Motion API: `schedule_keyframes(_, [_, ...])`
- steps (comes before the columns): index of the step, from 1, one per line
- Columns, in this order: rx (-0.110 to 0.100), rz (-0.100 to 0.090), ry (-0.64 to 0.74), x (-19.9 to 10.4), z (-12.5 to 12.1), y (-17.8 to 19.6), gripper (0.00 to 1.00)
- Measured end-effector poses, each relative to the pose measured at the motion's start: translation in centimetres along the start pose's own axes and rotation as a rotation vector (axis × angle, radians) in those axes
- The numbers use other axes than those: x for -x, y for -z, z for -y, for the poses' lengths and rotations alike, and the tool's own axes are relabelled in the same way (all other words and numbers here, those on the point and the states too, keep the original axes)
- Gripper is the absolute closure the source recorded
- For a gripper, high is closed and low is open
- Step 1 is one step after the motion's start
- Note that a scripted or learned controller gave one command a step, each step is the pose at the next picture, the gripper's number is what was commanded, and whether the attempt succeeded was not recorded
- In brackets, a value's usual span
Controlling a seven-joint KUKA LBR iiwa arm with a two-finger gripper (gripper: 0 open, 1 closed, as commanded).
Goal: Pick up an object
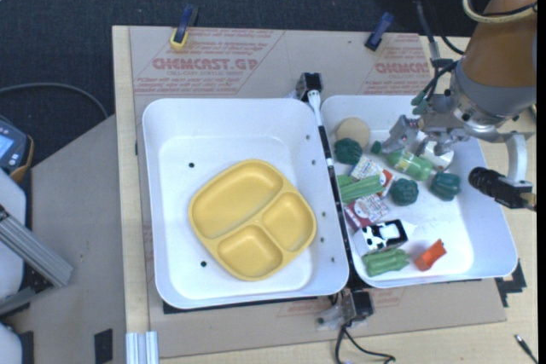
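- The pile of small objects (388,200) lies in the right bin (490,256), heaped toward that bin's left and middle.
- Among them: a pale round ball (352,130) near the bin's far left corner, a dark green lump (347,152) just beside it, a green bar (359,184) along the left wall, a red-and-white packet (368,207) whose print is too small to read, a black-and-white block (383,234), a green pickle-like piece (385,261) and an orange piece (431,254) near the front edge.
- Two more dark green lumps (403,191) and (444,184) sit near the bin's middle, beside a light green bottle-like thing (415,164).
- The end effector (424,138) hangs low over the far part of the pile, just above the light green bottle; I cannot tell whether it is apart or together, and nothing shows clamped in it.
- The arm (502,38) comes in from the right, its orange band above the wrist.
- The left bin (162,183) holds a yellow divided tray (252,218) with three compartments.
- The brown sheet (128,141) on the counter reads "CHEMCAST G.P" in red along the far edge, repeated partly at the far right.
- Two clamps (182,28) and (379,31) grip the sheet's far edge.
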State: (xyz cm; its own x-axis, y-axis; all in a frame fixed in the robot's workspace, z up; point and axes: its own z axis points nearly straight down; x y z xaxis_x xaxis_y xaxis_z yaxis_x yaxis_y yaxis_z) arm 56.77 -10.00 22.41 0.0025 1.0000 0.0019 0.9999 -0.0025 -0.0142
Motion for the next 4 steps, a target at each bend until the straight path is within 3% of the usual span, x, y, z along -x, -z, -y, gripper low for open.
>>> schedule_keyframes(1, [0.014, 0.001, 0.003, 0.0, -0.3, 0.8, 0.0])
schedule_keyframes(3, [0.007, 0.0, 0.003, -0.5, 0.2, -10.2, 0.0])
schedule_keyframes(4, [0.019, -0.003, 0.002, -0.6, -0.1, -13.6, 0.0])
